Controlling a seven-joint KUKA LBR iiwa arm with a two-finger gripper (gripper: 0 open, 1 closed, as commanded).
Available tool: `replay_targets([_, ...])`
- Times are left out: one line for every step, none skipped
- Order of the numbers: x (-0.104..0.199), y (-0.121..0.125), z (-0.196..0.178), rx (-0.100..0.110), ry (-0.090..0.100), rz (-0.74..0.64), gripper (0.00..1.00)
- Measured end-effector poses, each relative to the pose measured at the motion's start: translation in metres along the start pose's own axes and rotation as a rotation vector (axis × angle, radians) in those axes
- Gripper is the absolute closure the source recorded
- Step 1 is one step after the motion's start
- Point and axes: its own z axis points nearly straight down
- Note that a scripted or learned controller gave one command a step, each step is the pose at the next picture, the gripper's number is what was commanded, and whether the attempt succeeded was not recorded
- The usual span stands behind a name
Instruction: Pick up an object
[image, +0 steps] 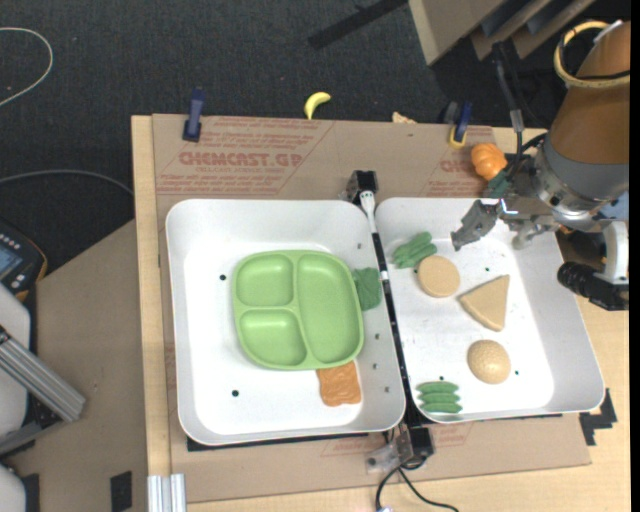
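Observation:
My gripper (497, 229) hovers over the back of the right bin (560, 372), its two fingers spread apart and open with nothing between them. Just in front of and to the left of it lie a round tan cookie (438, 276) and a green leafy piece (411, 249). A tan wedge (487, 301) rests in the middle of the bin. Nearer the front are a round tan bun (489, 361) and a green pea pod piece (438, 396).
The left bin (195, 300) holds a green divided plate (297, 308), an orange piece (340, 384) at its front and a green piece (368, 287) by the divider. Behind the bins on the board lie an orange ball (488, 160) and a yellow banana (317, 103).

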Motion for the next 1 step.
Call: replay_targets([0.0542, -0.0394, 0.0767, 0.011, 0.004, -0.004, 0.00])
